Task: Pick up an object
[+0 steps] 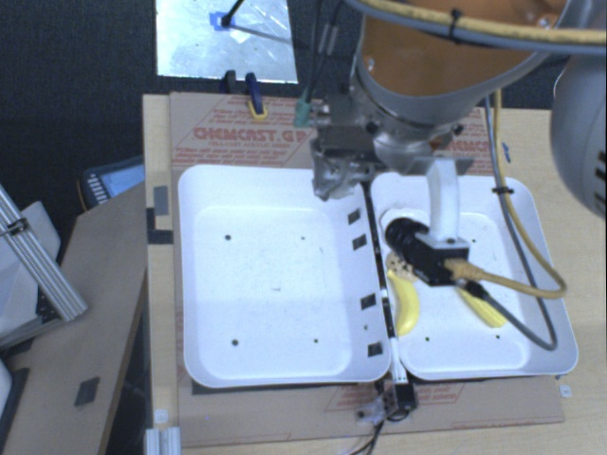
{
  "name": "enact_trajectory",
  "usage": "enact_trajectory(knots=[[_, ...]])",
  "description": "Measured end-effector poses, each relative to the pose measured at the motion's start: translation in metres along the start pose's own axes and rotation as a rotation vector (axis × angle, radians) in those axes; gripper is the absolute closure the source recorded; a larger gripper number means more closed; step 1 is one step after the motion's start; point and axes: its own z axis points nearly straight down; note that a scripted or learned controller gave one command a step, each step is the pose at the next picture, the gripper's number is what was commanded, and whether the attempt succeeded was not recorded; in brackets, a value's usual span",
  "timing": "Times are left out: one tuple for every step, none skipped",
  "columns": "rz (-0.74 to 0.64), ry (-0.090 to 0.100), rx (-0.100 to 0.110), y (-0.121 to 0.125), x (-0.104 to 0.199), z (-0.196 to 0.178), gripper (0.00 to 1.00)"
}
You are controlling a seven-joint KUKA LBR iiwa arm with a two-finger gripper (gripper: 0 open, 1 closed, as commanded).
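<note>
A yellow banana-shaped object (406,303) lies in the right bin (531,349), close to the divider between the bins. A second, smaller yellow piece (486,309) lies to its right, partly under a yellow cable. My gripper (334,180) hangs over the far end of the divider, at the back rim of the left bin (204,363), well behind the banana. Nothing shows in the gripper. A black unit on a white bracket (429,250) hangs from the wrist just behind the banana and hides part of the bin floor.
The yellow and grey cables (517,287) loop across the right bin. Black clips (368,301) run along the divider. The bins rest on cardboard (237,133). A metal rail (38,273) stands at the left, off the bench.
</note>
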Motion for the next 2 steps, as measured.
enact_trajectory(knots=[[0.003,-0.001,0.001,0.001,-0.003,-0.009,1.00],[0.005,-0.001,-0.001,0.001,-0.001,-0.060,1.00]])
